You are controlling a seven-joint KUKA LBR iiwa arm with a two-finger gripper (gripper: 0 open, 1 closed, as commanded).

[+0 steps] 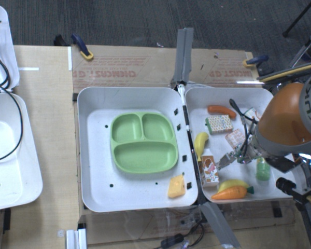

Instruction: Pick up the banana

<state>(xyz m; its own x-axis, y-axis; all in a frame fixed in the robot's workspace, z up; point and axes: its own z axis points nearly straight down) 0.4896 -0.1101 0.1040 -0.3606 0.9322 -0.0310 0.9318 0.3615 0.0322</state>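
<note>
Plainly yellow, curved banana point(200, 142) beside the divider

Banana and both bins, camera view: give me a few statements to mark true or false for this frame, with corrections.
1. The banana lies in the right bin. True.
2. The green divided plate sits in the right bin. False: it sits in the left bin.
3. The gripper holds the banana. False: the banana lies apart from it, against the right bin's left wall.
4. A carrot lies near the right bin's front edge. True.
5. The cheese wedge rests on the green plate. False: it lies on the left bin's floor, off the plate's front right corner.
</note>
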